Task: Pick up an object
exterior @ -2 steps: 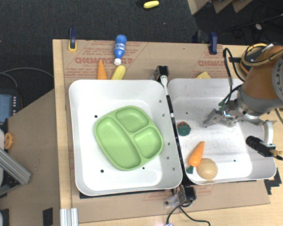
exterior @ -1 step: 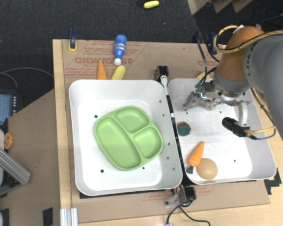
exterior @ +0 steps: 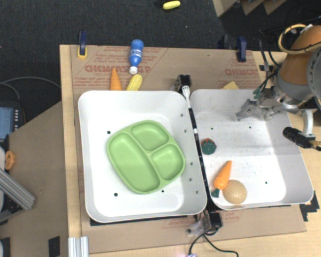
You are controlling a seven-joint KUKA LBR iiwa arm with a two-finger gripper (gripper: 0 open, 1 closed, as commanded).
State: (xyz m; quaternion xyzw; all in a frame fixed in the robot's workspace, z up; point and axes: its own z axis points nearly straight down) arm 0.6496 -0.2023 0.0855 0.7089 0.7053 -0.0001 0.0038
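Note:
The right bin [exterior: 267,159] holds three small things near its left and front edge. A dark green round piece with a red spot [exterior: 207,146] lies beside the divider. An orange carrot [exterior: 223,174] lies in front of it, and touching the carrot is a tan egg-shaped ball [exterior: 235,191]. My gripper [exterior: 255,113] hangs over the bin's back part, well behind and to the right of these objects. Its two grey fingers are spread open, with nothing between them.
A green three-part plate [exterior: 145,156] lies in the left bin [exterior: 96,116]. Behind that bin on the bench lie a blue-and-white bottle [exterior: 135,55], a yellow corn cob [exterior: 134,82] and an orange cone [exterior: 115,80]. Cables run along the right side.

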